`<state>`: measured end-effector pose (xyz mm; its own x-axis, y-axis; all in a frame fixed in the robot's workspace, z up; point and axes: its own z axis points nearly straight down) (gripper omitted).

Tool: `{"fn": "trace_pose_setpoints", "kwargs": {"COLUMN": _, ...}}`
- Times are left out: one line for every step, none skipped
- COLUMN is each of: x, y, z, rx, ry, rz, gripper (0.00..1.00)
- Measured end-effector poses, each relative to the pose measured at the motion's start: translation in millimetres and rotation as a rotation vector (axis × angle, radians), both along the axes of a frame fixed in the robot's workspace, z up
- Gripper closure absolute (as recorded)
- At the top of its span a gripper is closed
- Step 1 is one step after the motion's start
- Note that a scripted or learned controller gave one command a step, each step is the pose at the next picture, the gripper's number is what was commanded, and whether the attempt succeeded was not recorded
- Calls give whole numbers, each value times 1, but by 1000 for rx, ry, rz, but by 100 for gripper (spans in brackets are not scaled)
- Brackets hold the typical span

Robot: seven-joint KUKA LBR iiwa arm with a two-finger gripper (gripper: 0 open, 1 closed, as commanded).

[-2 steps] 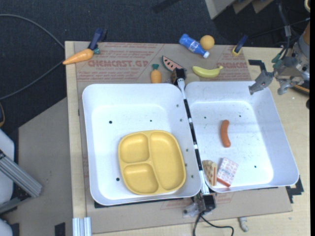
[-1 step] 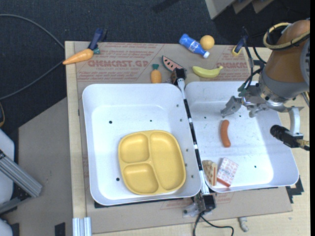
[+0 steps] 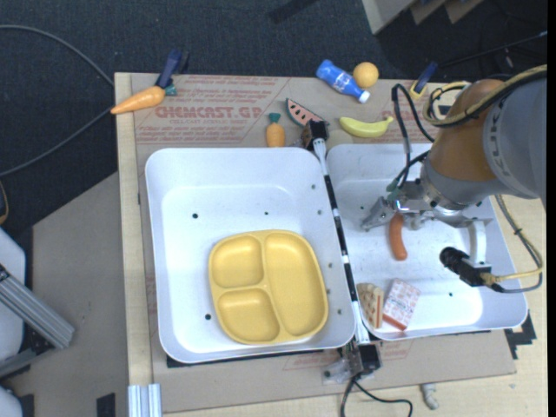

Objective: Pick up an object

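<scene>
A smooth orange sausage-shaped toy [image 3: 398, 238] is lying in the right bin [image 3: 495, 315], just under my end effector [image 3: 401, 208], which is hovering over its upper end; I cannot tell how the end effector is set. Nearer the front wall, a bread-like slice [image 3: 371, 305] and a small printed packet [image 3: 400, 305] are resting side by side. The left bin [image 3: 174, 189] is carrying a glossy yellow three-compartment tray [image 3: 268, 285]. Both bins are sitting on a cardboard-covered table [image 3: 217, 111], with a plastic banana [image 3: 365, 127], carrot [image 3: 139, 102] and blue bottle [image 3: 340, 80] along its far edge, over dark carpet.

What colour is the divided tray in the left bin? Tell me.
Yellow; the divided tray shows in the camera view.
</scene>
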<state>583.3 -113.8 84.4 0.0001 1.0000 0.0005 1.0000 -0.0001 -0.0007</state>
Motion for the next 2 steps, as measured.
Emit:
{"fn": "trace_pose_setpoints", "kwargs": {"x": 1, "y": 0, "z": 10, "rx": -1, "ry": -2, "rz": -1, "gripper": 100}}
{"fn": "trace_pose_setpoints", "kwargs": {"x": 4, "y": 59, "z": 101, "rx": 0, "ry": -3, "rz": 2, "gripper": 100}}
